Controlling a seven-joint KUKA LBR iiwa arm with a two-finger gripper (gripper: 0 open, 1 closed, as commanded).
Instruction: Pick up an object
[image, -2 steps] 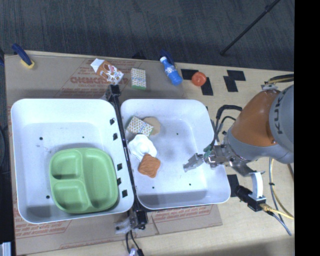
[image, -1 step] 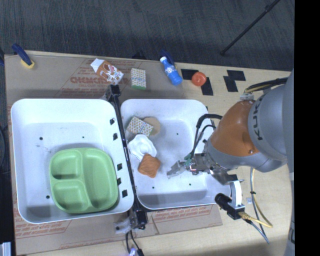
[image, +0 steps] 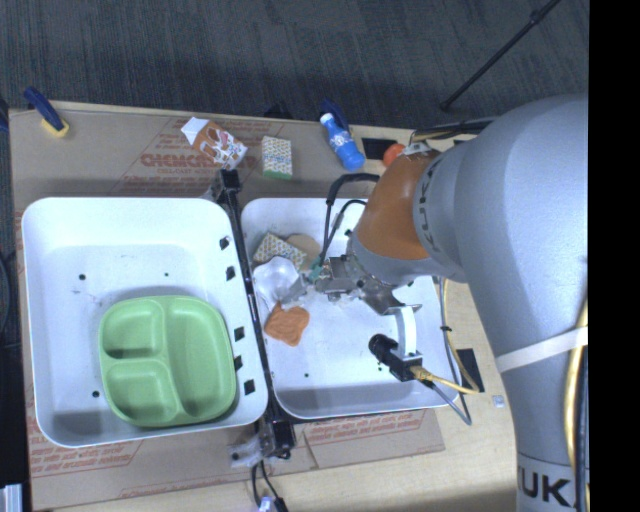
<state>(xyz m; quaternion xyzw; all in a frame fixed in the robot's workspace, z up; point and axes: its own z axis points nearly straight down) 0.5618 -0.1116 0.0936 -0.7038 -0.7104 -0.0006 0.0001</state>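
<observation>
In the camera view, the tool (image: 312, 277) is down in the right bin (image: 350, 400), at a cluttered spot where a clear crumpled wrapper (image: 277, 277), a tan packet (image: 285, 247) and an orange piece (image: 288, 324) lie close together near the bin's left wall. The likely failure here is a slip or an empty grab, since the wrapper looks thin and slick and the neighbours crowd the approach. Whether the tool is spread or closed I cannot tell, nor whether it touches the wrapper just beside it.

A single fixed camera is looking down at a slant from above the bench, taking in both the left bin (image: 40, 300) and right bin (image: 330, 400) whole, while the grey arm (image: 520, 250) is crowding in close from the right.
</observation>
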